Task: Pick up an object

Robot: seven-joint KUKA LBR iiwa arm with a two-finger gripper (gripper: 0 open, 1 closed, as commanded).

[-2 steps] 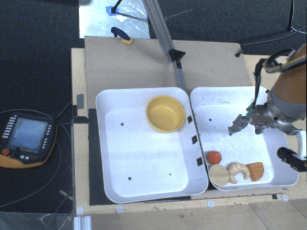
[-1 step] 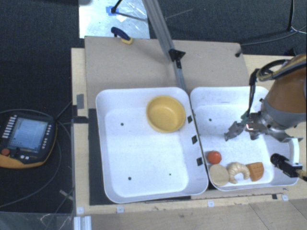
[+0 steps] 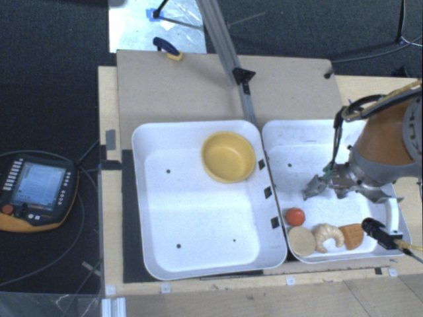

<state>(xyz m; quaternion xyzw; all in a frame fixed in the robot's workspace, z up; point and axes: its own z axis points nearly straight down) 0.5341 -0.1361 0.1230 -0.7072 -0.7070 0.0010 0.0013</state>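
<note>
Grey gripper point(image 3: 316, 187) hangs at the frame's right over the right bin point(image 3: 297, 137), fingers spread, holding nothing; tomato point(image 3: 295, 216), croissant point(image 3: 327, 236) lie below it, lower right.

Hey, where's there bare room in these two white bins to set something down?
The left white bin is mostly bare: its whole floor below and left of the round yellow bowl. In the right white bin, only the upper-left floor is free; the gripper hangs mid-bin, and the red ball, beige disc and croissant crowd the bottom edge.
</note>
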